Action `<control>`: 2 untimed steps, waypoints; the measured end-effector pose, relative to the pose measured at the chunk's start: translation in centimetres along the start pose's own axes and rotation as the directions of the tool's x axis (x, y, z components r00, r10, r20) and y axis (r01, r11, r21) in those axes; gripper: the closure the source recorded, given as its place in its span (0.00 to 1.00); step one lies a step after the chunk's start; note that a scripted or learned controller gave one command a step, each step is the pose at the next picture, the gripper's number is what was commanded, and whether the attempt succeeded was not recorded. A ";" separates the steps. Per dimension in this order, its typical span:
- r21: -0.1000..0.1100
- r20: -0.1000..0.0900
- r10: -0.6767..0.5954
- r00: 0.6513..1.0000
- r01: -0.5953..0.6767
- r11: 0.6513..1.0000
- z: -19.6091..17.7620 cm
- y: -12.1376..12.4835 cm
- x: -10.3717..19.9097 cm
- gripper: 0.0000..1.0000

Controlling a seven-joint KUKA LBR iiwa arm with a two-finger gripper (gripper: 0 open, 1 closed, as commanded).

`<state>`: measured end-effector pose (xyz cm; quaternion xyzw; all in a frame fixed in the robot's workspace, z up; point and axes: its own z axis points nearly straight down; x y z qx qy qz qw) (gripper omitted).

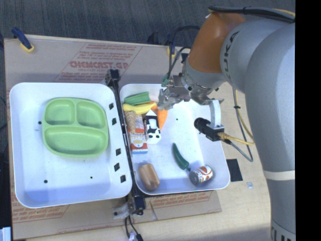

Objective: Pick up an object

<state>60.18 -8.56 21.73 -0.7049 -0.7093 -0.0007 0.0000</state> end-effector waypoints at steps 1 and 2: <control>0.005 0.001 0.000 1.000 0.000 1.000 1.9 -10.0 3.9 1.00; 0.001 0.002 0.003 1.000 -0.003 1.000 1.6 -10.2 -1.4 1.00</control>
